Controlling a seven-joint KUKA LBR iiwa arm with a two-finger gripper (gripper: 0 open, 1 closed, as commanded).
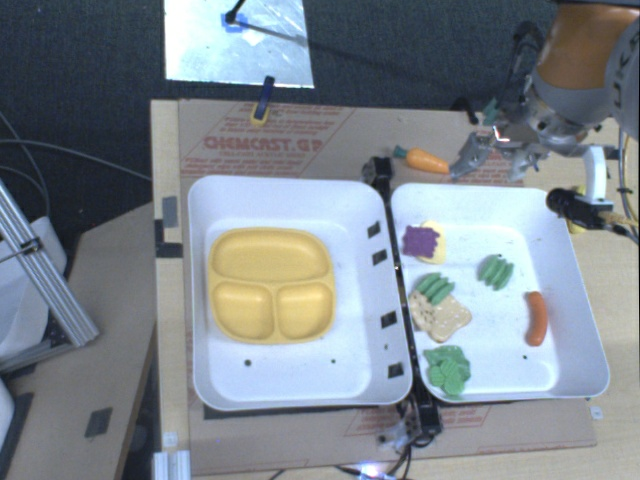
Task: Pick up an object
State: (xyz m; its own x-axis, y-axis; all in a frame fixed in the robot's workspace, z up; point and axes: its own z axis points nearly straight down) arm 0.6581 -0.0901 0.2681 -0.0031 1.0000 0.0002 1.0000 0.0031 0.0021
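- I see the grey two-finger gripper (pixel 487 154) hovering beyond the right white plastic bin (pixel 570 298), its far rim; I cannot tell its finger state.
- The red toy sausage (pixel 536 318) lies inside that bin's right side; descending here risks clipping the rim.
- The orange toy carrot (pixel 427 161) outside the bin could be nudged.

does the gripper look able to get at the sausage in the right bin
Probably yes. The sausage lies alone on bare floor of the right bin, nothing over or against it, and the gripper hangs above that bin's far edge.

Both white bins (pixel 300 193) are viewed from above at a slant; bench (pixel 120 258) seen from some distance.
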